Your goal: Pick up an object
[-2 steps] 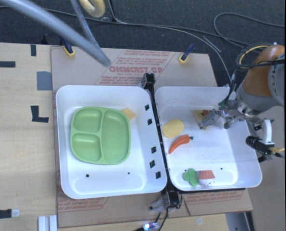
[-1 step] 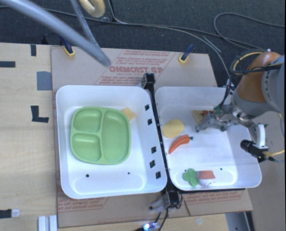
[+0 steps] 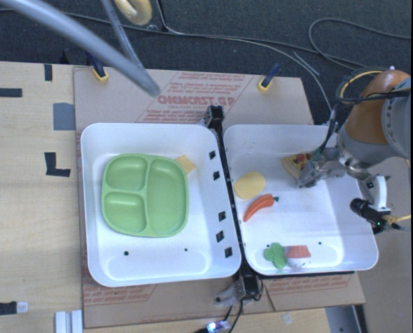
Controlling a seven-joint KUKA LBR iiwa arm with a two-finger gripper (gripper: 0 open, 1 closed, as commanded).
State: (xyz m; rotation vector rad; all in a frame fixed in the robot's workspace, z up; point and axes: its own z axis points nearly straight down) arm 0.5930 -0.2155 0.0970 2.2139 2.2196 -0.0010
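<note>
My gripper point(image 3: 309, 176) is low in the right bin point(image 3: 345, 220), near its far right side. It sits right against a small yellow and red toy food piece point(image 3: 296, 162), which pokes out on its left. A round yellow toy point(image 3: 250, 184) and an orange-red pepper point(image 3: 259, 205) lie in the left half of this bin. At the bin's front edge lie a green broccoli toy point(image 3: 275, 255) and a red and white piece point(image 3: 299, 252). The grey arm with its orange band point(image 3: 370, 116) reaches in from the right.
The left bin point(image 3: 95, 255) holds a green divided plate point(image 3: 145, 194) and a small yellow piece point(image 3: 185, 164) at the plate's far right corner. A black clip strip point(image 3: 223, 193) runs between the bins. Cables point(image 3: 317, 68) cross the dark floor behind.
</note>
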